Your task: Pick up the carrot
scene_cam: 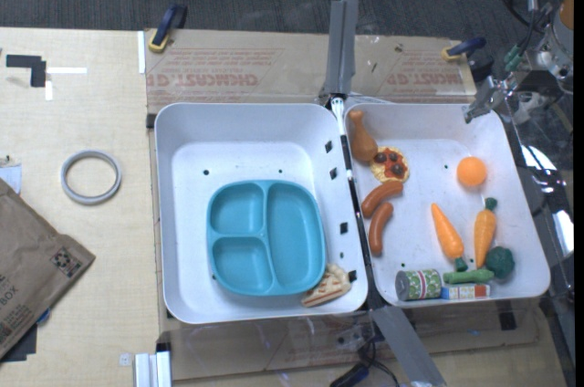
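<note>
Two orange carrots lie in the right bin (438, 131). One carrot (446, 232) is tilted, with its green end near the bin's front. The other carrot (484, 230) stands more upright in the view, with a green top pointing to the back. The arm comes in at the upper right, and my gripper (488, 100) hangs over the bin's back right corner. It is well behind both carrots and touches neither.
The right bin also holds an orange ball (471, 172), two sausages (381, 193), a drumstick (362, 137), a pizza slice (391, 162), a can (418, 285) and broccoli (499, 262). In the left bin are a blue divided plate (266, 237) and a sandwich (327, 287).
</note>
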`<state>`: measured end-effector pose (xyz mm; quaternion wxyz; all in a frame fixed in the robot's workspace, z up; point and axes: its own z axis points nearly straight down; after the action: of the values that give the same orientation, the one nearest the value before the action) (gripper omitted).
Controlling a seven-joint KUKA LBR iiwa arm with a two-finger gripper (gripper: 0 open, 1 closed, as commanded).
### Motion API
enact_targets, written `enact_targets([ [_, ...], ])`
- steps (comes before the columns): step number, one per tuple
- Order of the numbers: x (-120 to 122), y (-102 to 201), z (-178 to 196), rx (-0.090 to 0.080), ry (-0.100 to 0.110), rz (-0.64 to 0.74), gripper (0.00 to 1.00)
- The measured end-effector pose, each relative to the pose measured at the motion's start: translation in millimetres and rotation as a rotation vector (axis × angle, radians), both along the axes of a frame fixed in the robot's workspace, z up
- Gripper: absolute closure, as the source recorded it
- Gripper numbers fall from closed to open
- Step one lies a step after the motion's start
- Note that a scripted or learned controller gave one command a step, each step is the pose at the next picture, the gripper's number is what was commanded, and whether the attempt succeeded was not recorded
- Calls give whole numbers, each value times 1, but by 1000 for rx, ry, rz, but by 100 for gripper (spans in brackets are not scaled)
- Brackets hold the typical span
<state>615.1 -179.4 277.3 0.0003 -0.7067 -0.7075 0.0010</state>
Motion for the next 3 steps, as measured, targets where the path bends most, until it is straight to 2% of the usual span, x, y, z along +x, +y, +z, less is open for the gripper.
enact_targets([
  [1,-33,0,-174,1,0,79,0],
  [2,-113,25,-185,1,-1,28,0],
  [3,-114,24,-177,1,0,23,100],
])
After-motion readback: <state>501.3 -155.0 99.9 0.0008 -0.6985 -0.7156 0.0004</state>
